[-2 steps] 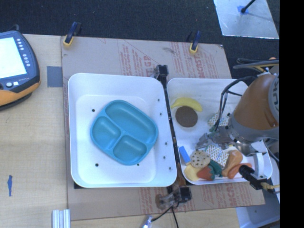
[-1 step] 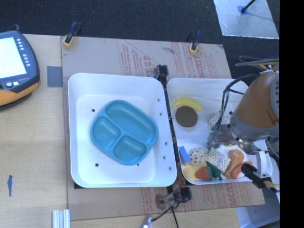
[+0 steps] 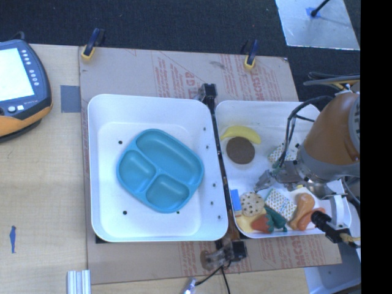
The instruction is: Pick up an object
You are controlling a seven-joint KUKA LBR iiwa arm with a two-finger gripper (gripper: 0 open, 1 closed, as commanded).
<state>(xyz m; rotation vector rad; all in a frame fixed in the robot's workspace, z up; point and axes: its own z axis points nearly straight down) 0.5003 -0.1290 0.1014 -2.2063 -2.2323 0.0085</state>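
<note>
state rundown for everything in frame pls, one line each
blue divided plate: flat in left bin, compartments bare
left bin: holds the plate
right bin: holds small items, crowded at near edge
banana: lying flat beside brown disc
brown disc: flat, untouched
orange piece: lying at near edge
gripper: low over right bin; grasp unclear
</note>
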